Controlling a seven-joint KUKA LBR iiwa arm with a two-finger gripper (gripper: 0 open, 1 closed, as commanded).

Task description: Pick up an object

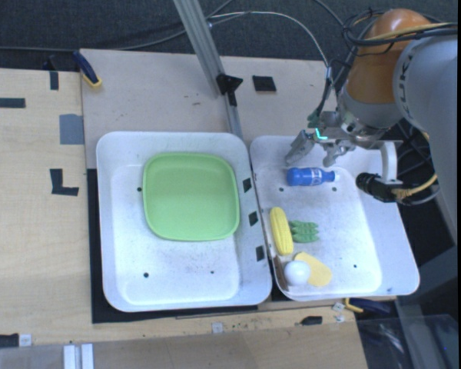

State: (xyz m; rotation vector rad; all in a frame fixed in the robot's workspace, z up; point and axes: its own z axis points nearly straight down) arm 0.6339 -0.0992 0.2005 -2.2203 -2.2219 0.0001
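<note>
At twelve o'clock of one blue bottle [310,177] we see the gripper [316,151], fingers spread wide, holding nothing; at six lie one corn cob [281,230], one white ball [297,272].

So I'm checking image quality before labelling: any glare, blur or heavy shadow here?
Camera view: even, soft light and no strong glare; the green plate and blue bottle look fairly sharp; the gripper is slightly soft; faint shadows lie under the arm on the right bin.

Pale wooden bench [161,98], dark carpet [100,10] behind, slanted metal pole [203,41], black tape marks [61,181]
</note>
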